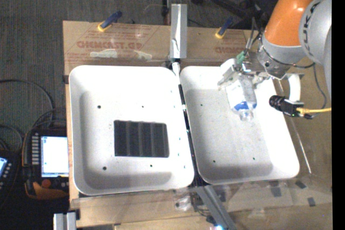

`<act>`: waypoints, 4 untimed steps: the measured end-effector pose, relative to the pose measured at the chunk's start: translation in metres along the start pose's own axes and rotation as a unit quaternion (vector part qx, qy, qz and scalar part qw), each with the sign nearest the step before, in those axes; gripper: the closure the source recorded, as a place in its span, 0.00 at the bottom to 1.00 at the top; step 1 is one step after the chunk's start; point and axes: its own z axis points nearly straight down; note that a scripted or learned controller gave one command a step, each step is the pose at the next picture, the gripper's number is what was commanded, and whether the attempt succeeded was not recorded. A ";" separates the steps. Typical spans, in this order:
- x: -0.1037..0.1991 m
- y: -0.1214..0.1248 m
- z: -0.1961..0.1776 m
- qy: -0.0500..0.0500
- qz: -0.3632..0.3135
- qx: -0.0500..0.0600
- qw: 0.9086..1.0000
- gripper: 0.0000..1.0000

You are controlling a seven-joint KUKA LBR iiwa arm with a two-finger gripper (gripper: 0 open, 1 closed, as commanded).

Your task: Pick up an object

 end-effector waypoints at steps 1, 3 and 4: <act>-0.033 -0.023 0.114 0.000 -0.004 -0.002 1.000 0.00; -0.045 -0.053 0.115 -0.004 -0.062 -0.011 0.998 0.00; -0.076 -0.116 0.115 -0.006 -0.114 -0.011 0.993 0.00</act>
